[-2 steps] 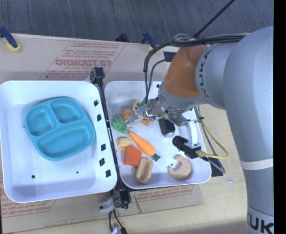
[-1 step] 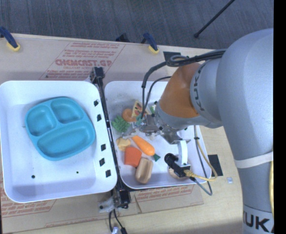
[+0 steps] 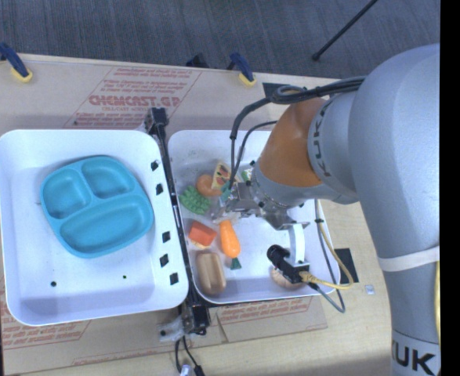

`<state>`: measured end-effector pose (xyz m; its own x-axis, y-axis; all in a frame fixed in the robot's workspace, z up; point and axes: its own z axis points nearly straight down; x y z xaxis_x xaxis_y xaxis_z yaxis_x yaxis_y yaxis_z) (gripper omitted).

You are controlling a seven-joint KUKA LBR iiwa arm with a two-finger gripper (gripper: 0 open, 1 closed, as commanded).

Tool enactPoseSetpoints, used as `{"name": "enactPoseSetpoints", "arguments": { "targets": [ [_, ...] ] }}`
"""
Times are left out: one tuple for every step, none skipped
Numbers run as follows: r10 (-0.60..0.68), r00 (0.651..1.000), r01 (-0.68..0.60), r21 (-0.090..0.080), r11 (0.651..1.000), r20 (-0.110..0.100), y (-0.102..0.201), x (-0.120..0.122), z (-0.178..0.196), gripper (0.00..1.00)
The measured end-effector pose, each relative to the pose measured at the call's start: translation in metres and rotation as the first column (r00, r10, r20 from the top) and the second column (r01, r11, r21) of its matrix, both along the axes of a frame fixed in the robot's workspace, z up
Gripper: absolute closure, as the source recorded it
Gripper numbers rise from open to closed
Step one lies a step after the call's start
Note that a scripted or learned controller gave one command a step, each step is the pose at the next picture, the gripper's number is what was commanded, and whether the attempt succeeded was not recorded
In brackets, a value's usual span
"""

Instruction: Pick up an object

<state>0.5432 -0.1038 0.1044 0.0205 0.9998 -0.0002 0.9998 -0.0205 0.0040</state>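
The hand (image 3: 231, 202) hangs low in the right bin (image 3: 308, 284), just above the carrot (image 3: 229, 240); I cannot tell its state. A blue divided plate (image 3: 96, 204) lies in the left bin (image 3: 26, 280).

Dark grey carpet floor (image 3: 96, 14), black stand leg (image 3: 355, 18), cardboard-topped bench (image 3: 135, 84)

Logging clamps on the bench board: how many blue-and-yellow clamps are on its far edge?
2: one clamp at the far-left corner, another clamp above the right bin. The arm may hide more.
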Motion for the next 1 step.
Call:
{"name": "enactPoseSetpoints", "arguments": {
  "targets": [
    [0.177, 0.984, -0.177, 0.001, 0.984, -0.006, 0.0272, 0.0299, 0.0876, 1.00]
  ]
}}
